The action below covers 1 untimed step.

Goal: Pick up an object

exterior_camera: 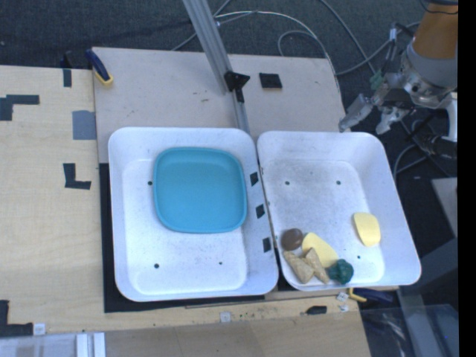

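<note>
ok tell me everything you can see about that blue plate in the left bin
The blue plate is a light turquoise, rounded-square dish with a smooth, slightly glossy surface that looks like plastic. It has a shallow raised rim around a flat centre. It lies flat and right side up on the floor of the left bin, in the upper middle part, its far edge near the bin's back wall. Nothing lies on it and nothing but the bin touches it. The end effector is far off, beyond the right bin's back corner.
</note>
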Each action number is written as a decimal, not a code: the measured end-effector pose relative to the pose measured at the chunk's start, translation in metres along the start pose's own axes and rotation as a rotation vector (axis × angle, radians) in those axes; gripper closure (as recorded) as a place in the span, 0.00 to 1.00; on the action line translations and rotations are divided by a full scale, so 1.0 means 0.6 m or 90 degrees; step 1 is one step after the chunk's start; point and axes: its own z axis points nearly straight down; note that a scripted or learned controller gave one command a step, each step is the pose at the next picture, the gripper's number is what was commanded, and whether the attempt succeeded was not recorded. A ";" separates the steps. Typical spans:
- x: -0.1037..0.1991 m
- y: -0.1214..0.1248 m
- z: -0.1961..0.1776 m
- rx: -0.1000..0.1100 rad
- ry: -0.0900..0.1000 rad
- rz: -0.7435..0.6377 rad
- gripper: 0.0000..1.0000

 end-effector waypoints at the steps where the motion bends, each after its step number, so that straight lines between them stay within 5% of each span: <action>1: 0.005 0.002 0.072 0.002 0.000 0.000 0.00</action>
